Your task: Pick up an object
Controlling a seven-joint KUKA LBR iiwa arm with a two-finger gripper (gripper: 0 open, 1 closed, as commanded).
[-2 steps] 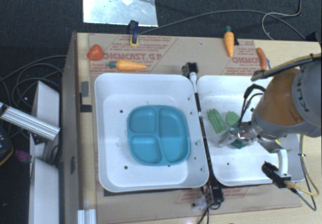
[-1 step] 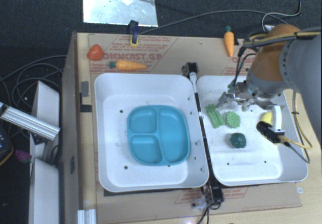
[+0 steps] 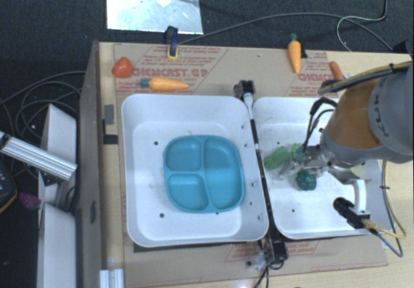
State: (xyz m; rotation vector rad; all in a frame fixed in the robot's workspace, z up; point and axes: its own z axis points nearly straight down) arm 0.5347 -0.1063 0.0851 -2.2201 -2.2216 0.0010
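Tool (image 3: 299, 165) hangs over the right bin (image 3: 291, 219), between green object (image 3: 277, 156) and teal ball (image 3: 306, 181); grip unclear.

You see two white bins (image 3: 139, 151), a sky-blue plate (image 3: 204, 173), a green piece (image 3: 278, 156) and a teal lump (image 3: 306, 181); orange carrots (image 3: 169, 85) lie on tan, red-lettered cardboard (image 3: 213, 70); the arm (image 3: 372, 118) is grey with an orange band.

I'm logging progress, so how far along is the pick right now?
Done: the arm has reached into the right bin, with its gripper low over the green items and the teal ball. In hand: nothing visibly lifted. Left: grasp one item and raise it.
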